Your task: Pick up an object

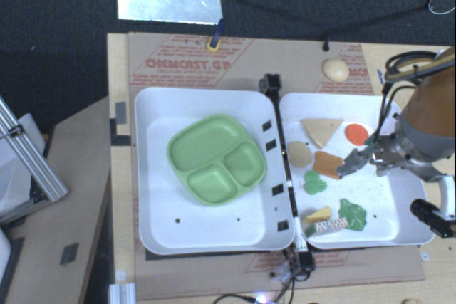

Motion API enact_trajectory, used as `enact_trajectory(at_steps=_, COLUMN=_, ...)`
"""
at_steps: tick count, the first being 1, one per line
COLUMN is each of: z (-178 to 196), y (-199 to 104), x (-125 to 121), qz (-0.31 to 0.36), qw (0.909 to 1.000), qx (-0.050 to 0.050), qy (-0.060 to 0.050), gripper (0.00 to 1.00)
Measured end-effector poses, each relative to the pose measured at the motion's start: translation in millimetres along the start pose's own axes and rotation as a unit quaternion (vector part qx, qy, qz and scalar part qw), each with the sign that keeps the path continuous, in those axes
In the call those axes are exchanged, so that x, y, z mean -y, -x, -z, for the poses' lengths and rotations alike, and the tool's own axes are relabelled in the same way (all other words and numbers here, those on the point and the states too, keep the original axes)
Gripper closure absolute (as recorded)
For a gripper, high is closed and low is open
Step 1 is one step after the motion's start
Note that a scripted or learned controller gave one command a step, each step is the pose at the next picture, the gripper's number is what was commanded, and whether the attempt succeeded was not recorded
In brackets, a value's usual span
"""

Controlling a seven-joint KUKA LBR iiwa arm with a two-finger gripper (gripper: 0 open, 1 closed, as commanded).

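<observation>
The right bin (399, 235) holds several toy foods. A beige wedge (320, 130) and a red-orange disc (357, 132) lie at the back. A tan round piece (299, 154) and an orange-brown piece (328, 164) sit in the middle. Toward the front are a small green piece (315, 184), a leafy green piece (353, 214), a yellow piece (318, 213) and a striped packet (330, 226). My gripper (351, 164) hangs low over the bin, its tip right beside the orange-brown piece's right edge. I see nothing held in it.
A green divided plate (217, 159) lies in the left bin (153, 224). A beige ball (335, 70) rests on the cardboard behind the right bin. A black divider (281, 153) separates the bins. The arm's body (427, 117) covers the right bin's far right side.
</observation>
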State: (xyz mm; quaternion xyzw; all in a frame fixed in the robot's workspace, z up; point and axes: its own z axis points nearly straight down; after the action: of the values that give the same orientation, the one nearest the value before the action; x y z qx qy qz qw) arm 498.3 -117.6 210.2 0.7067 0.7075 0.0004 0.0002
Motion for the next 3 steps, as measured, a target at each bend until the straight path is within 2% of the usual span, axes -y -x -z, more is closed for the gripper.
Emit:
enact_trajectory(at_steps=1, z=-43.6, y=5.7, x=-1.3, qz=0.000, qw=1.0000, qx=0.000, qy=-0.002, gripper=0.00)
enact_trajectory(at_steps=2, z=-104.2, y=11.7, x=-0.3, qz=0.000, qw=1.0000, qx=0.000, qy=-0.002, gripper=0.00)
enact_trajectory(at_steps=3, z=-126.5, y=11.4, x=-0.8, qz=0.000, qw=1.0000, qx=0.000, qy=-0.001, gripper=0.00)
